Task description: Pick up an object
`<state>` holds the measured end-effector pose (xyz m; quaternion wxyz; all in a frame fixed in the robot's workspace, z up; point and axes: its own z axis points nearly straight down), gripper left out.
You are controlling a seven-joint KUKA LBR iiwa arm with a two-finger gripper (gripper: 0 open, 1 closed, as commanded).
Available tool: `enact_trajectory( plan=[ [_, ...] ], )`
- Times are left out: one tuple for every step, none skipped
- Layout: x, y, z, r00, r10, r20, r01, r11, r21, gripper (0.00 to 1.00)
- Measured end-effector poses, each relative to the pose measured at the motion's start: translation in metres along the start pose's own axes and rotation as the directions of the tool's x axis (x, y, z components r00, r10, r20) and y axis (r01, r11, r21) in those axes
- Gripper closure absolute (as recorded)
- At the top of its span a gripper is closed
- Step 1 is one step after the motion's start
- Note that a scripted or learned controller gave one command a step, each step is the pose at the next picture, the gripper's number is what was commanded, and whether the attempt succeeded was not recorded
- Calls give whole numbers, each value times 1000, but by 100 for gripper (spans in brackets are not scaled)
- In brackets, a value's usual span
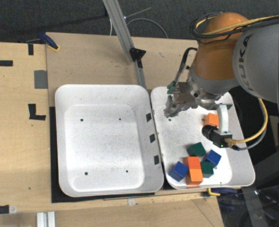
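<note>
The wooden table [16, 141] carries two white bins side by side. The left bin [104, 183] sits beside the right bin [241, 169], over which the grey and orange arm [229, 51] reaches. Its gripper [173, 109] hangs low over the right bin's upper left part; whether it is released or clenched, I cannot tell. The blocks lie well apart from it, toward the bin's lower end: an orange block [194, 169], dark green blocks [196, 150], blue blocks [178, 170]. Another small orange block [211, 120] lies to the gripper's right.
</note>
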<state>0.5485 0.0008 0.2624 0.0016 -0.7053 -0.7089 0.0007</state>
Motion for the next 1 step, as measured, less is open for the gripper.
enact_trajectory(
  plan=[
    [56, -24, 8, 1000, -2, 0, 2, 1000, 1, 100]
  ],
)
